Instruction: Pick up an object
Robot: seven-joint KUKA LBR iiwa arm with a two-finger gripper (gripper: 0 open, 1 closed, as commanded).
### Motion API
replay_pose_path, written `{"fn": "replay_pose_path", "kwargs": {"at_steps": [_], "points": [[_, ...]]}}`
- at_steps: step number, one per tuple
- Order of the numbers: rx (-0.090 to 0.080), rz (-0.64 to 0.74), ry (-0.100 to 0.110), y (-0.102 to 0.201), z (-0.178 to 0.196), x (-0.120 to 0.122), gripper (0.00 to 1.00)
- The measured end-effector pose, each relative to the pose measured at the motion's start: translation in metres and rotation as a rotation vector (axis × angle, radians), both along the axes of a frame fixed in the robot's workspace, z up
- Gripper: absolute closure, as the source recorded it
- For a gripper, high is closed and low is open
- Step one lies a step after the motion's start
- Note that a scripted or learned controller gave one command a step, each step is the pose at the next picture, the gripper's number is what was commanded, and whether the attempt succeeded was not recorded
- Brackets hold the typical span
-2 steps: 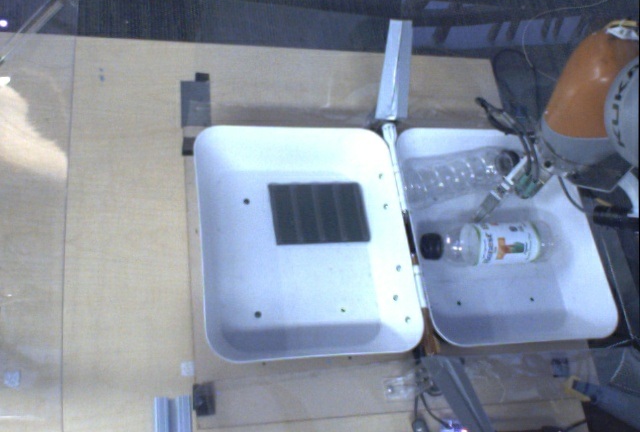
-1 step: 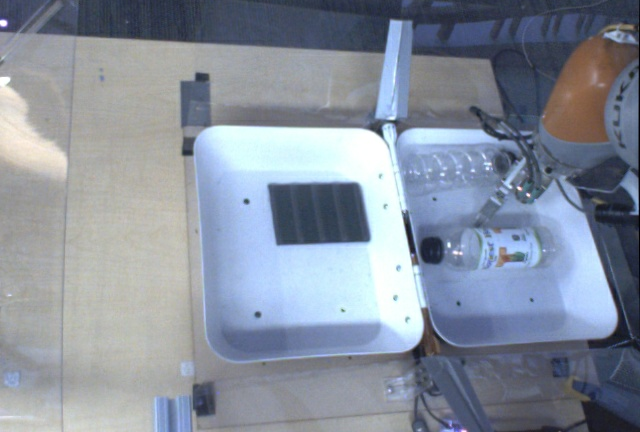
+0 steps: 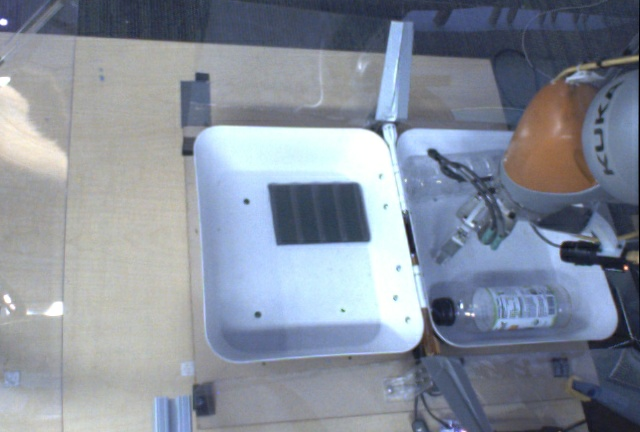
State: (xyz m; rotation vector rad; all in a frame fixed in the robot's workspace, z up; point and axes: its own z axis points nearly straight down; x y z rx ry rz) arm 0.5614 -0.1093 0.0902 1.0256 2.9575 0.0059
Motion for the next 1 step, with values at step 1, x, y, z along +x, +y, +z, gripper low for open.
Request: {"fn": "replay_pose_path", "kwargs": {"at_steps": [1], "points": [[-0.002,-0.181,0.054,0.0139,-0.0016,0.0453,0.00]]}}
